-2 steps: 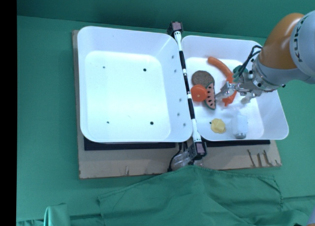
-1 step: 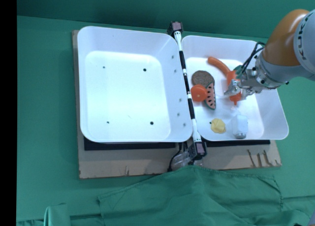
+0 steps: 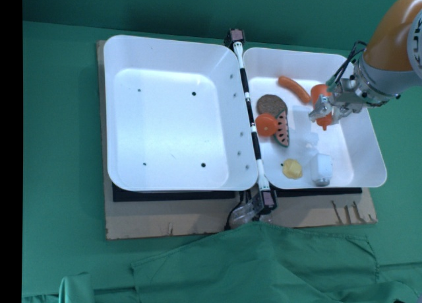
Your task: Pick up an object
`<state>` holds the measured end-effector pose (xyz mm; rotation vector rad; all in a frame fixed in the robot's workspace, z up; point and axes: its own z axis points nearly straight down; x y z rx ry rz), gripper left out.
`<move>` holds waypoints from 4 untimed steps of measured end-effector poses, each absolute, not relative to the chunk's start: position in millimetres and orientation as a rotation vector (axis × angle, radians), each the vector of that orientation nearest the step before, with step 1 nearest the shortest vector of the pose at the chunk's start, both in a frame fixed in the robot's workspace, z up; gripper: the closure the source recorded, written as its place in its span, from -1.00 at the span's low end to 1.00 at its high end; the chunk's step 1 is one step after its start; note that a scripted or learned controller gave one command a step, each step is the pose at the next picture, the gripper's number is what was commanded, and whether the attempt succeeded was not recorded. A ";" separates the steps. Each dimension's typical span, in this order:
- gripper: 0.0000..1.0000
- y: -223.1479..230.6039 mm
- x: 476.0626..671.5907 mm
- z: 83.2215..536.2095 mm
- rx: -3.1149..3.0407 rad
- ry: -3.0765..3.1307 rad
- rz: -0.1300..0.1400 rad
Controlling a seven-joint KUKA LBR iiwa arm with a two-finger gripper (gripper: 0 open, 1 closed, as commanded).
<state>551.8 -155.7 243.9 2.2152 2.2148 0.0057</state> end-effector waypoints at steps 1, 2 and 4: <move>1.00 -153.6 562.9 298.6 2.228 2.201 0.007; 1.00 -145.1 567.8 352.4 2.219 2.211 0.008; 1.00 -118.4 582.2 305.5 2.230 2.199 0.008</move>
